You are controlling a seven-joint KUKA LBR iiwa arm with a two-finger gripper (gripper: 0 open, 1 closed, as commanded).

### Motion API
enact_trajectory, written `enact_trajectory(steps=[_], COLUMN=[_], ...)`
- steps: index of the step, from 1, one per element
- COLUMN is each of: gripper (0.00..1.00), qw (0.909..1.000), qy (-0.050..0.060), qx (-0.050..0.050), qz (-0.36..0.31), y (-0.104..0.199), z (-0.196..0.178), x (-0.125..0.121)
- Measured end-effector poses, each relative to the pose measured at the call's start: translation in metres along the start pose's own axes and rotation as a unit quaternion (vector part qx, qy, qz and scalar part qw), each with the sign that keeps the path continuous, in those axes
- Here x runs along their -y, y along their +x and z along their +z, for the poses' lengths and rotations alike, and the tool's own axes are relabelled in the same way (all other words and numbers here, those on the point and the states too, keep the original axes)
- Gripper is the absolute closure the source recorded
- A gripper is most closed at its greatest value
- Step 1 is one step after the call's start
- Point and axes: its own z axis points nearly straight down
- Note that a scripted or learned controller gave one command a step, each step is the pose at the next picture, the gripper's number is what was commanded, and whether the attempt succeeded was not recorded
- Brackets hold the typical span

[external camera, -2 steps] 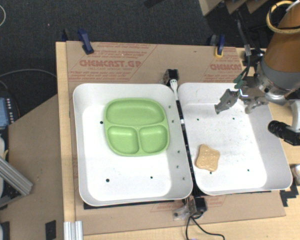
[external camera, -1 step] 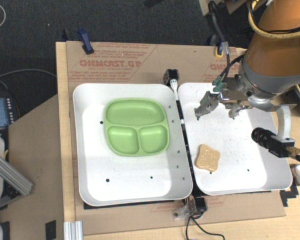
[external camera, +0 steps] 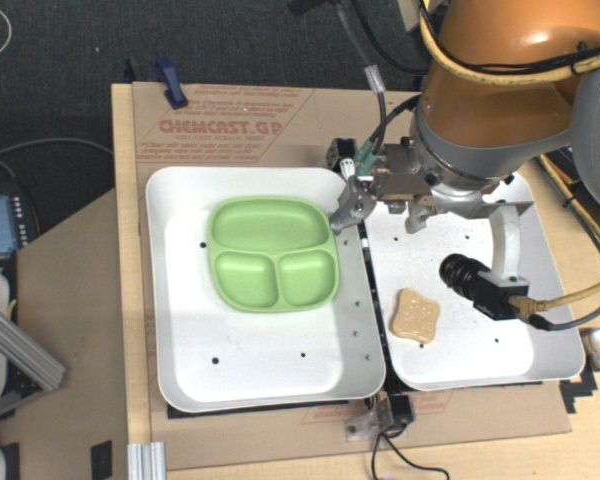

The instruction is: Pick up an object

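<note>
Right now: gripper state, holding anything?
Gripper: open or shut cannot be told; no object visibly in it. It sits at a corner of the green tray.

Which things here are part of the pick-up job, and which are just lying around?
For the job:
gripper, over the seam between the bins
green divided plate, in the left bin
tan cracker, in the right bin

Lying about:
blue clip
cardboard sheet under the bins
</note>
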Motion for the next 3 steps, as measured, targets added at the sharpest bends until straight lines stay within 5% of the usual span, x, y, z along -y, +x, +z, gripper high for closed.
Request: enact_trajectory(steps=[1, 2, 3], gripper=[1.0, 1.0, 1.0], qw=[1.0, 1.0, 1.0], qy=[0.001, 0.002, 0.002], qx=[0.002, 0.001, 0.002], qz=[0.005, 0.002, 0.009], y=[-0.006, 0.064, 0.008], z=[-0.008, -0.014, -0.021], x=[-0.001, 0.014, 0.013])
